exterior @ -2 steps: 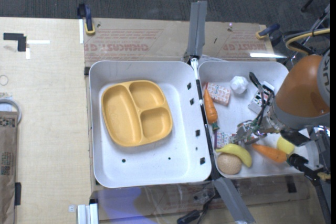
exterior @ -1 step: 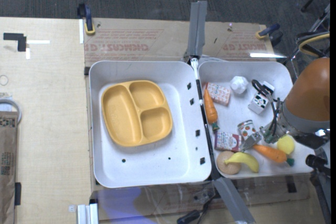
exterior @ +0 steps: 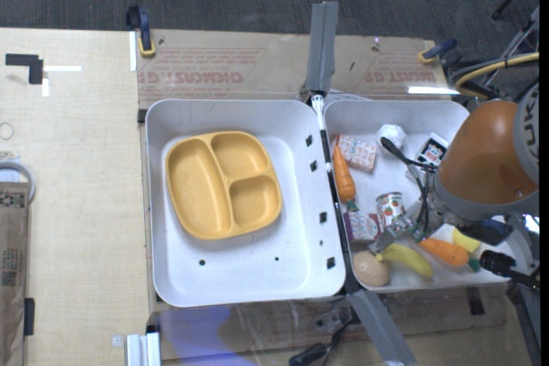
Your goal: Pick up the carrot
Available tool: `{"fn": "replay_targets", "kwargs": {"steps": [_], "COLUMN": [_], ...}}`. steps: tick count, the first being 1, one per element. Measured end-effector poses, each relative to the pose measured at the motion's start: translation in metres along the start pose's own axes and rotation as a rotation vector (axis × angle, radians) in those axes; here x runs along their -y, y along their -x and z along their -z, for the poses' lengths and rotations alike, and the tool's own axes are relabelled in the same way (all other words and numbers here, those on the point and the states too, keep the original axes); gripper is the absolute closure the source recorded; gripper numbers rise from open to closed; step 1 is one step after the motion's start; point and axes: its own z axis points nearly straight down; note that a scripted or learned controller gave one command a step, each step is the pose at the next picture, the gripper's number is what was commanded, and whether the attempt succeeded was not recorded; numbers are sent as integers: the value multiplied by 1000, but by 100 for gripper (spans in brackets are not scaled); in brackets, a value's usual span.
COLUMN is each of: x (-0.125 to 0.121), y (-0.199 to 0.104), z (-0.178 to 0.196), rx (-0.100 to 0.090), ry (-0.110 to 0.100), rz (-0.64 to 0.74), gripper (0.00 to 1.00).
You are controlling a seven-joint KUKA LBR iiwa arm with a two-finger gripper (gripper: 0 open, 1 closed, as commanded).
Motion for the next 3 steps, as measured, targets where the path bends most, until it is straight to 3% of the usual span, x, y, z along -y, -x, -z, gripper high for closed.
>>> {"fn": "replay_targets", "kwargs": {"steps": [1,2,3], "x": [0,-35,-34], "y": [0,67,14], "z": [8,-3,-3], "rx": [-3,-8,-10], "ry": [-1,-5,-6], "rz": [-4,78,157], "gripper": [100,100,100]}}
